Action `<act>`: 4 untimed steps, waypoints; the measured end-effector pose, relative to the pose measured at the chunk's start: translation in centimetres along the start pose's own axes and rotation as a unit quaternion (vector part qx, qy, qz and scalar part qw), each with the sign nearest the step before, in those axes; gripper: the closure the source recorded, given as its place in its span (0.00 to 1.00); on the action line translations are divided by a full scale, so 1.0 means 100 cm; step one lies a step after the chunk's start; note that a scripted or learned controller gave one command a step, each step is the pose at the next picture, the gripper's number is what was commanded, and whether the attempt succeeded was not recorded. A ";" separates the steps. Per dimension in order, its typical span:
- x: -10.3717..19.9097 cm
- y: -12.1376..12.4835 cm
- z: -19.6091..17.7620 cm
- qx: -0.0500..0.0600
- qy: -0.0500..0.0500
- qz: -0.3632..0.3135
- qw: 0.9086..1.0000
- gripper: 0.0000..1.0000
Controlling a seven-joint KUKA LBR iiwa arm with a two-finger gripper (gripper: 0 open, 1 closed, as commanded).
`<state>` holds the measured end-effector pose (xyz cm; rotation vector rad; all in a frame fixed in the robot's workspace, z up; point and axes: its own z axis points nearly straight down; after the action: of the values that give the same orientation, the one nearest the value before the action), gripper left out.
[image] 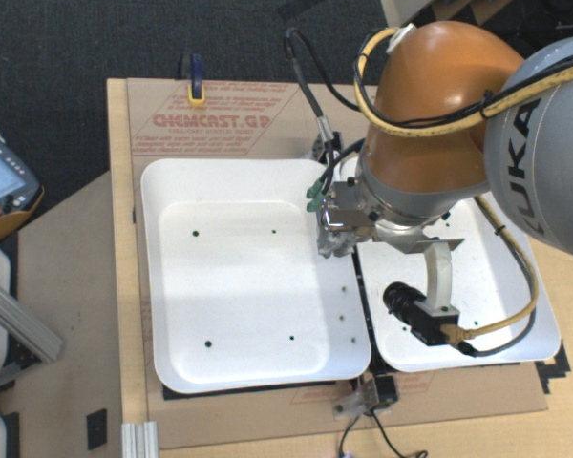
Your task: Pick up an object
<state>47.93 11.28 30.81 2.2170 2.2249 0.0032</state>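
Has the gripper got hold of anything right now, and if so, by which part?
Cannot be told. The arm's orange band and wrist hide the gripper from this camera; nothing shows between any fingers. The wrist hangs over the seam between the left bin and right bin.

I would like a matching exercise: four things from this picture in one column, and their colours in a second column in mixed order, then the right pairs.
Things:
1. shallow plastic left bin
2. rounded band above the arm's wrist
3. small spring clamp at the board's far edge
4. flat cardboard board under the bins

Colours:
A. brown
B. blue and yellow
C. white
D. orange

Pairs: 1-C, 2-D, 3-B, 4-A
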 end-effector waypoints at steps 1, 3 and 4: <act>-0.024 0.002 -0.153 -0.009 0.002 0.002 1.000 1.00; -0.008 0.016 -0.045 0.000 0.000 0.001 1.000 1.00; 0.017 0.000 -0.096 -0.001 0.001 0.000 1.000 1.00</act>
<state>47.87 12.93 40.41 2.2164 2.2241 0.0076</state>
